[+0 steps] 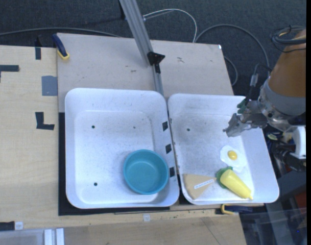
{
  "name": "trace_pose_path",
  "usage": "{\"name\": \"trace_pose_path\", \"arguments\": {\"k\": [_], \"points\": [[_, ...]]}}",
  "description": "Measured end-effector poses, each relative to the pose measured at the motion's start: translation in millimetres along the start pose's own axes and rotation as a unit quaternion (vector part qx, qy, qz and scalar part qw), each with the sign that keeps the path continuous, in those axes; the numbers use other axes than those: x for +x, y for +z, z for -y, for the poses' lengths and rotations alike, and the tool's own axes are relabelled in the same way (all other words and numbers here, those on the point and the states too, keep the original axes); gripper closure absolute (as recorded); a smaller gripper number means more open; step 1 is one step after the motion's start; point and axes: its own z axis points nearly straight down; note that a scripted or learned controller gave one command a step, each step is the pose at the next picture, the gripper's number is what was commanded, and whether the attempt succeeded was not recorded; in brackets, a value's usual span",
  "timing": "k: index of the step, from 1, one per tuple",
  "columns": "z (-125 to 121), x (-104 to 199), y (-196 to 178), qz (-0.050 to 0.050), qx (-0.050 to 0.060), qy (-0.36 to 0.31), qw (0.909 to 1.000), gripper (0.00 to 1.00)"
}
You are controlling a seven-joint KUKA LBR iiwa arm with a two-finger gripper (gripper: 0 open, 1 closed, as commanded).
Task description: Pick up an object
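The right bin [196, 116] holds a fried egg toy [232, 156], a yellow corn-like piece with a green end [235, 184] and a pale wedge of cheese [198, 185], all near its front right corner. A blue bowl [145, 171] sits at the front of the left bin [94, 111]. My gripper [234, 128] hangs over the right side of the right bin, above and behind the egg, with nothing seen between its fingers.
A slanted metal pole [137, 24] rises from behind the bins, ending at the divide between them. Cables [206, 32] lie on the dark floor behind. A wooden tabletop [22, 137] spreads to the left.
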Motion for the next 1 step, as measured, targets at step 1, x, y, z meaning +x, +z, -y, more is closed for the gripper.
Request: {"name": "trace_pose_path", "arguments": {"k": [1], "points": [[-16.8,48.7,-1.0,-0.001,0.002,-0.003,1.0,1.0]]}}
